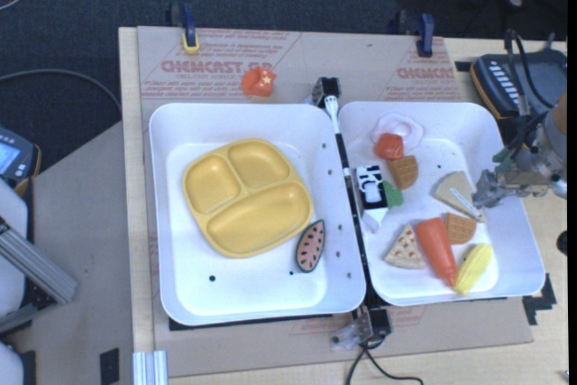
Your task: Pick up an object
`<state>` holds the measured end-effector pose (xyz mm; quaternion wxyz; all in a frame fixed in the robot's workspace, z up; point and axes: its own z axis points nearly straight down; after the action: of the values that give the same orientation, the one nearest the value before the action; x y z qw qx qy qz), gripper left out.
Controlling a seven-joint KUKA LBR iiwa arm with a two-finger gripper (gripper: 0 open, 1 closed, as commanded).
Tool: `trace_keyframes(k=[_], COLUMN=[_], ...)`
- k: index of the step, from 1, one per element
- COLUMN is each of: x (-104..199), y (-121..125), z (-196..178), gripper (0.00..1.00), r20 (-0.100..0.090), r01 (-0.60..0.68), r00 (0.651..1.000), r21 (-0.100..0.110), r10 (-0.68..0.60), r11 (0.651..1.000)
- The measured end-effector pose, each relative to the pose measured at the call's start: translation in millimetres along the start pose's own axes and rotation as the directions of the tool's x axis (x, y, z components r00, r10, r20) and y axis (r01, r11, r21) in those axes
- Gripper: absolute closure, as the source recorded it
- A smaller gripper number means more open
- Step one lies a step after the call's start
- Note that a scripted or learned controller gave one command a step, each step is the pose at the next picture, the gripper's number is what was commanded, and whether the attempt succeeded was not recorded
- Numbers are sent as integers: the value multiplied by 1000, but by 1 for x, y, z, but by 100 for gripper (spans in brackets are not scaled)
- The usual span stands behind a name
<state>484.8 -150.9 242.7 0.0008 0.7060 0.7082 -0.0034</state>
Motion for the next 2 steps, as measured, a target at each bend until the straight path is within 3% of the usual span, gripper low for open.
trace_keyframes(k=[1,2], x=[0,80], y=[1,30], z=[-8,55], gripper=[100,100], r20=[1,-12], r01=[1,6], r00=[1000,1000], r21=[0,8], r10=[-1,-5], r11=[1000,1000])
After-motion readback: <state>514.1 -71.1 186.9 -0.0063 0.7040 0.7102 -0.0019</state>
